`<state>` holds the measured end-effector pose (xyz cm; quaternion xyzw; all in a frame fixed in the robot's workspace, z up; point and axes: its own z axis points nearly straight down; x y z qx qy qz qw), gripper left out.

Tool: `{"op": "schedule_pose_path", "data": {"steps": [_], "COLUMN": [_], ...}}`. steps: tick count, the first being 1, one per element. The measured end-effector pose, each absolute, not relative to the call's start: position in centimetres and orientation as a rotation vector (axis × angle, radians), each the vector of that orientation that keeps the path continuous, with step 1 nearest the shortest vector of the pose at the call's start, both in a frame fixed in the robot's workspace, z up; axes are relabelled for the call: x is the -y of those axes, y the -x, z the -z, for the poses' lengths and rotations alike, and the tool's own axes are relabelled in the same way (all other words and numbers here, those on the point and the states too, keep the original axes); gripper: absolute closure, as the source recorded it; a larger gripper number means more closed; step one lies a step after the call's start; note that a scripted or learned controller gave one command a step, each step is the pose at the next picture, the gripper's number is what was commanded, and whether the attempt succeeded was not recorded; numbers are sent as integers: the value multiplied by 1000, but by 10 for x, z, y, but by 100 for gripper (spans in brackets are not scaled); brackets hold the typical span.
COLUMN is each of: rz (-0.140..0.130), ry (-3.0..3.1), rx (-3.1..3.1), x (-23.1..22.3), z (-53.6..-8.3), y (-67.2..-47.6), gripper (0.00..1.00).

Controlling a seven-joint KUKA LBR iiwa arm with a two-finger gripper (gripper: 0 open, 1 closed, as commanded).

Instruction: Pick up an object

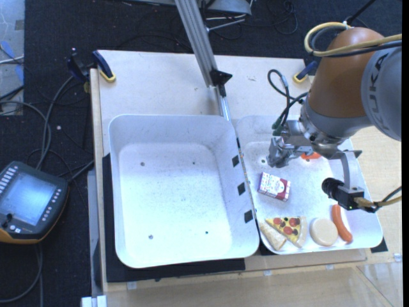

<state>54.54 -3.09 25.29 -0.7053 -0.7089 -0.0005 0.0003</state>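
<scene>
My gripper [278, 158] hangs over the back of the right bin [369, 236], its tips just above the bin floor. A small red and white box [274, 186] lies about a hand's width in front of the gripper, apart from it. Along the bin's front edge rest a toy pizza slice [287, 226], a pale triangular wedge [273, 236], a round cream disc [324, 232] and an orange sausage [342, 223]. A small red piece [308, 157] peeks out under the wrist, mostly hidden by the arm.
The left bin [172, 190] sits beside the right one, their walls touching in the middle. A slanted metal pole [199, 37] rises behind the bins. A black camera mount [340, 193] and cables hang off the wrist. A teach pendant [25, 200] lies at the far left.
</scene>
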Motion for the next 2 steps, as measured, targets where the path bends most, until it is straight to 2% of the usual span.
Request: {"op": "schedule_pose_path", "data": {"steps": [2], "rz": [0], "ry": [2217], "rx": [2225], "x": [-65], "z": [-245], "y": [-509], "gripper": [100]}}
